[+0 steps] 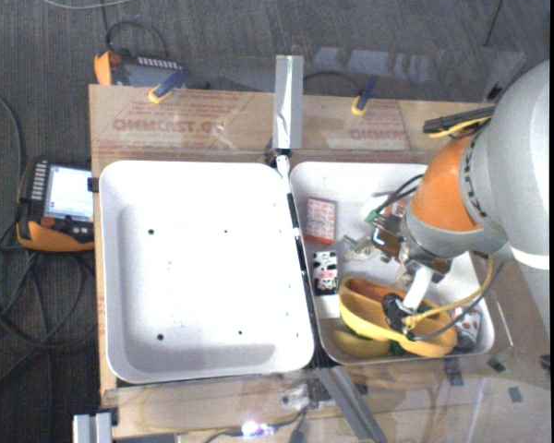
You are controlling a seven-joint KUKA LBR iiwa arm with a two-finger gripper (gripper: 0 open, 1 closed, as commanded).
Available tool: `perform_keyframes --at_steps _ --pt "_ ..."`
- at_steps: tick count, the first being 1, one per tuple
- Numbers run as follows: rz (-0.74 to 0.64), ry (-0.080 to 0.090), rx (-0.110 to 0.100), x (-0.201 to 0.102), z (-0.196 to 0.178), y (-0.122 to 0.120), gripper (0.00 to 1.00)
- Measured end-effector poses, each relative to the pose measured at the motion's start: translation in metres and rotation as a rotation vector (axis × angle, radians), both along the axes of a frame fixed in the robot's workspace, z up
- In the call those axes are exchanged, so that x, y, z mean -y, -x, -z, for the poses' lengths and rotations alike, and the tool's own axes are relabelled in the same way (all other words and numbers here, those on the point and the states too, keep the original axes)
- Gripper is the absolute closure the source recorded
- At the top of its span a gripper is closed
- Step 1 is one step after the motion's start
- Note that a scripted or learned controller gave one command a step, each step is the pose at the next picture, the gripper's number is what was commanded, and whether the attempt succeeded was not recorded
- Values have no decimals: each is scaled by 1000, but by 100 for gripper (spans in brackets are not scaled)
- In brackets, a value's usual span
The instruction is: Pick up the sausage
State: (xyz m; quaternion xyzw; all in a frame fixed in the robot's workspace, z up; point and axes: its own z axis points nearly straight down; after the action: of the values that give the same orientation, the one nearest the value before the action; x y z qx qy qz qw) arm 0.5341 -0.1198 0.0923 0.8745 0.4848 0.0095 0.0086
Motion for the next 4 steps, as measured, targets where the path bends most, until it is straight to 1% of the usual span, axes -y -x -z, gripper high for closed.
perform_keyframes --at_steps 1,2,3,4 --pt "3 6 0 3 -9 0 100" --pt "-192 -4 -30 -68 -90 2 100" --pt "-610 3 -30 -70 -90 -30 100" --pt "-611 2 -29 -70 -90 -30 0"
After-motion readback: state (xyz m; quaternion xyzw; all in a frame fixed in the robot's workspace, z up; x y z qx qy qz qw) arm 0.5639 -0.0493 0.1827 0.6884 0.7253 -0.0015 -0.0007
